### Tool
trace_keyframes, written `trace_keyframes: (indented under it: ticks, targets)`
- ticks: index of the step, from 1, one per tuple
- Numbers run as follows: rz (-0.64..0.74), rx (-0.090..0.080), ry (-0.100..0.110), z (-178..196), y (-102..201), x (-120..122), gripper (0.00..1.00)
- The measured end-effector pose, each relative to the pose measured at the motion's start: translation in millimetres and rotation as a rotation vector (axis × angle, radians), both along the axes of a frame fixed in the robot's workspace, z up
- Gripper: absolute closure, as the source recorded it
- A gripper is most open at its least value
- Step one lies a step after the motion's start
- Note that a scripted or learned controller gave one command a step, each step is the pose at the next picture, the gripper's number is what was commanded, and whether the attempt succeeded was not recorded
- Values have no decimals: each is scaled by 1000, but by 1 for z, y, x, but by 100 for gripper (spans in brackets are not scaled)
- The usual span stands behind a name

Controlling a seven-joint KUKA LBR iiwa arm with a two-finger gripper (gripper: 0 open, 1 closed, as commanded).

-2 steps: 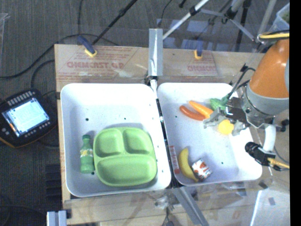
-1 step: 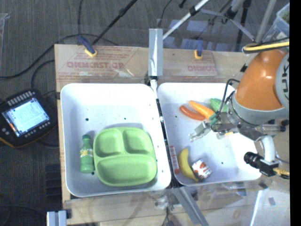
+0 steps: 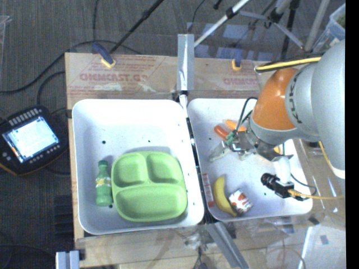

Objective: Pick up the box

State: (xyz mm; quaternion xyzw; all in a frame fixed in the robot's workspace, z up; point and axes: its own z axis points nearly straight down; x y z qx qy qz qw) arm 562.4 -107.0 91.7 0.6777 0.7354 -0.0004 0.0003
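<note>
A small red-and-white box (image 3: 240,201) lies near the front of the right bin (image 3: 202,112), just right of a yellow banana (image 3: 222,195). My gripper (image 3: 229,147) hangs low over the middle of that bin, under the arm's orange band. It is up and to the left of the box and well apart from it. Nothing shows in its grasp. An orange item (image 3: 224,130) lies just behind the gripper, partly hidden by the wrist.
The left bin (image 3: 90,116) holds a green sectioned plate (image 3: 149,186) with a green bottle (image 3: 102,182) along its left side. The grey arm covers the right bin's right part. A handheld screen (image 3: 29,139) rests on the floor at the left.
</note>
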Motion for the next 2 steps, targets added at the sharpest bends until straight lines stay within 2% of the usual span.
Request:
trace_keyframes:
  ticks: [1,2]
  targets:
    - [-73,-3,-13,-3,-1,57,0]
    - [54,-4,5,-4,7,103,0]
